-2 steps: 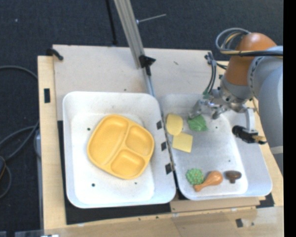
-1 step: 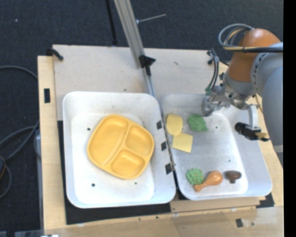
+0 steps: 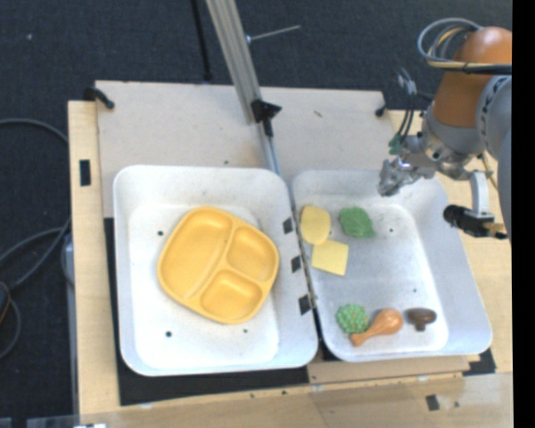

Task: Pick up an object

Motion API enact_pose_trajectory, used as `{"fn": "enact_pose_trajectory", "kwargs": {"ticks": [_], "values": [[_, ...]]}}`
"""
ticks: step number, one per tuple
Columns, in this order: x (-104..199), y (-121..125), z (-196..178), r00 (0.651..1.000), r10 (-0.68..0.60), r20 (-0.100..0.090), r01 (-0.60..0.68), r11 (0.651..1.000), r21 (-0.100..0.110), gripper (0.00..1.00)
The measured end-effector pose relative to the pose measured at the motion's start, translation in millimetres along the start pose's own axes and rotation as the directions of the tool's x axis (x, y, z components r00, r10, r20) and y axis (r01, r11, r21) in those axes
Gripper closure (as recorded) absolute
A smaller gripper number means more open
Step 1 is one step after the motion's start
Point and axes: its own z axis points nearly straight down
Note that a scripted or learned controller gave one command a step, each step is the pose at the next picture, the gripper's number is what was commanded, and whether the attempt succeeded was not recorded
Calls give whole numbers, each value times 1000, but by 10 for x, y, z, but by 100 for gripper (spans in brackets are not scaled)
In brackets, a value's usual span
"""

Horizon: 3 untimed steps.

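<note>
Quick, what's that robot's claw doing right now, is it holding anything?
Gripper: over the far edge of the right bin, apart from the toy food; open or closed cannot be told.

Arm point(image 3: 468, 87) is seen entering from the right edge, upper part of the view. Grey body, w/ orange band point(image 3: 478, 56) at the top right just above the wrist. Wrist is angled down and to the left. Cables are looped over the orange section and run down alongside the wrist. Gripper point(image 3: 390, 182) is pointed downward-left at the arm's lower-left end, metallic grey. Fingers too small and blurred for their spread to be judged. Nothing is seen between them.
</note>
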Motion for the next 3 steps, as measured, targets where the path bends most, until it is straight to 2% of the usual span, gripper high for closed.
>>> {"fn": "enact_pose_trajectory", "kwargs": {"ticks": [1, 2, 3], "values": [[-45, 63, -652, 1000, -2, 1, 2, 1000, -2, 100], [-61, 75, -1073, 1000, -3, 0, 3, 1000, 1, 100], [465, -7, -1121, 1000, -5, -3, 5, 1000, 5, 100]]}}
